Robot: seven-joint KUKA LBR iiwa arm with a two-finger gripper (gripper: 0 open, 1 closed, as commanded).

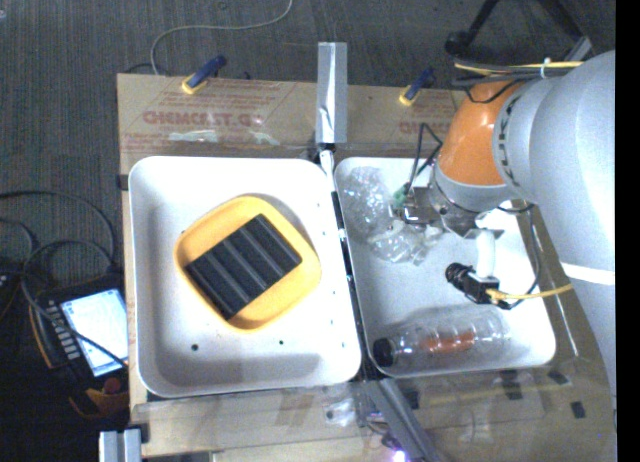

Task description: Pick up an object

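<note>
A yellow pad with a black ribbed top [248, 260] lies in the left bin [160, 190]. In the right bin [520, 345], a crumpled clear plastic piece [368, 202] sits at the upper left. A clear plastic bottle with orange contents and a black cap [440, 338] lies along the front wall. My gripper [413, 218] hangs low over the right part of the crumpled plastic, under the orange band of the arm [478, 150]. The wrist hides what is beneath it.
A black plug on a yellow cable [462, 276] hangs from the arm over the middle of the right bin. A grey post [331, 90] stands behind the divide between the bins. Blue and yellow clamps [203, 73] hold the cardboard backing.
</note>
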